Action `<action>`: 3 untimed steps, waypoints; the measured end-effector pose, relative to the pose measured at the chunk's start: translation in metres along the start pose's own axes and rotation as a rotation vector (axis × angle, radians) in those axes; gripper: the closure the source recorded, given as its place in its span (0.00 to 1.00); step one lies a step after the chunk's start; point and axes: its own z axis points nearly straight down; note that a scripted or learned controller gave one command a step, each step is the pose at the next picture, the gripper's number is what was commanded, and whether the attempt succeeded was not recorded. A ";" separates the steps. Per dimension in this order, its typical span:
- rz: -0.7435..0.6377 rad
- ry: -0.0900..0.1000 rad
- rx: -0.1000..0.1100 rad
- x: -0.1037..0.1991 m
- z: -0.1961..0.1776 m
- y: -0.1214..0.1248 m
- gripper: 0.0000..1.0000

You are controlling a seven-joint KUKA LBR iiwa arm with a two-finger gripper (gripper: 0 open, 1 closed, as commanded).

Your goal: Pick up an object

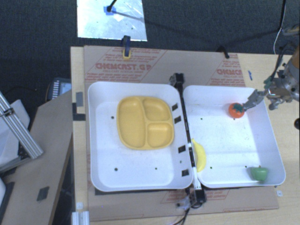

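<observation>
Camera view: the gripper [244, 106] reaches into the right bin [262, 139], its tip touching the orange tomato [236, 110] near the far wall. Whether its jaws are open or closed cannot be told.

arm [288, 81]: enters from right, wrist low | jaws [249, 101]: angled down-left, state unclear

"CHEMCAST" printed mirrored in red on brown protective sheet [123, 65], repeated at right
</observation>
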 end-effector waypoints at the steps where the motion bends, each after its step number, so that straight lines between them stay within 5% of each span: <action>1: -0.003 -0.002 -0.012 0.001 -0.007 0.002 0.00; 3: -0.001 -0.001 -0.008 0.010 0.102 -0.008 0.00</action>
